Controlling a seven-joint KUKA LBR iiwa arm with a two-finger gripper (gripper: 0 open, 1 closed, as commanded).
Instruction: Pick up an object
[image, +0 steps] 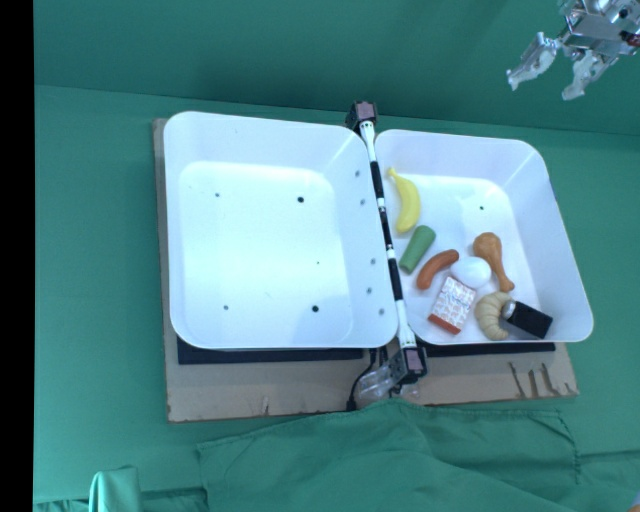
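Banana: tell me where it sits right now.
In the camera view, the banana lies in the right bin, near its upper left corner beside the divider between bins, just above the green vegetable.

The scene is evenly and brightly lit from above. The floor of the left bin (262, 250) is washed out by glare, nearly to pure white. Only soft, short shadows are cast along the bin walls. A bluish-green cast is seen throughout, and fine detail is slightly softened.
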